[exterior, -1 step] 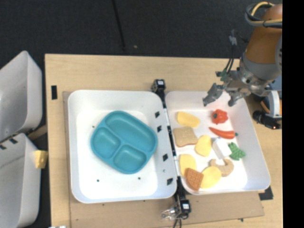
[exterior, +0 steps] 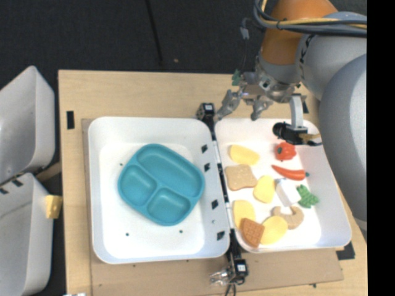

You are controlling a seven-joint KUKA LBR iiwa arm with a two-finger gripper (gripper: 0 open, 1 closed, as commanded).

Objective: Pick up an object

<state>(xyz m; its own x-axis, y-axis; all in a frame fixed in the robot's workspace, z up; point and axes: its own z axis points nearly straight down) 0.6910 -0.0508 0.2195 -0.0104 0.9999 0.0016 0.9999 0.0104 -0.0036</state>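
My gripper [exterior: 242,106] hangs open over the back edge of the right bin [exterior: 330,217], with nothing between its fingers. In that bin lie several toy foods. A yellow piece [exterior: 244,155] is nearest the gripper, with a bread slice [exterior: 239,176] just in front of it. A red pepper [exterior: 285,150], a red chili [exterior: 289,172] and a green broccoli [exterior: 306,196] lie further right. Toward the front are another yellow piece [exterior: 264,189], a mushroom [exterior: 290,216] and a waffle [exterior: 252,232].
The left bin [exterior: 105,233] holds a blue divided plate [exterior: 162,184]. A ridge with black clips [exterior: 216,184] joins the two bins. The grey arm and its orange band [exterior: 290,17] stand over the bench's back right.
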